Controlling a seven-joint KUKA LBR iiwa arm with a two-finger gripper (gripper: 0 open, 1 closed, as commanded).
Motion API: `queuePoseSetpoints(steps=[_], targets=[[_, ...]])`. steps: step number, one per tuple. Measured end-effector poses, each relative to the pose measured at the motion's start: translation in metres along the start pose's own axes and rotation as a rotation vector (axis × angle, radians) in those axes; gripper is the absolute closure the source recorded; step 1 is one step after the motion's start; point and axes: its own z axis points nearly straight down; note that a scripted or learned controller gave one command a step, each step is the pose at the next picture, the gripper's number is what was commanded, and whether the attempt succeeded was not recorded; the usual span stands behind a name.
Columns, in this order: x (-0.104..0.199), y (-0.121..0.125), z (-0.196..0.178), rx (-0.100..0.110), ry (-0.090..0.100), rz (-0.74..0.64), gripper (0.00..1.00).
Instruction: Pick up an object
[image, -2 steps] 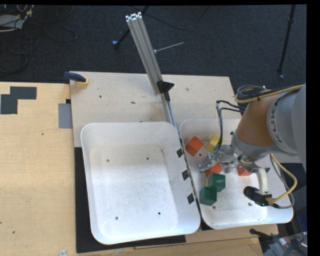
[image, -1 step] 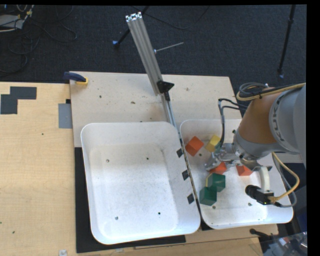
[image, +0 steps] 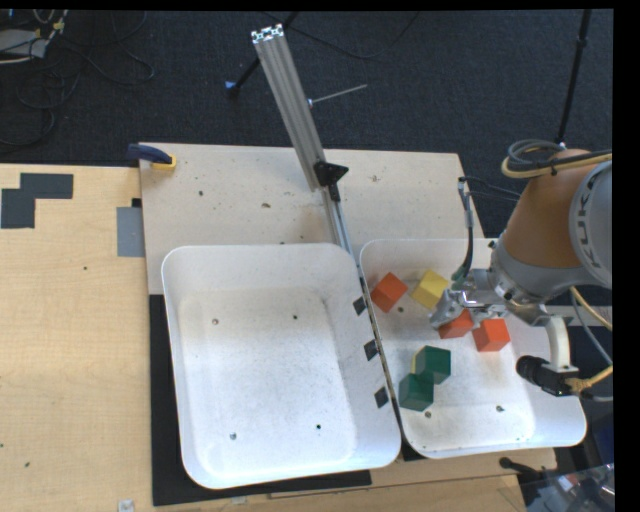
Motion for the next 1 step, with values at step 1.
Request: queuePoseSetpoints(steps=[1], targets=[[0.0016,-0.0056,-0.0604,-0.001,0.000,-0.014,1.00]])
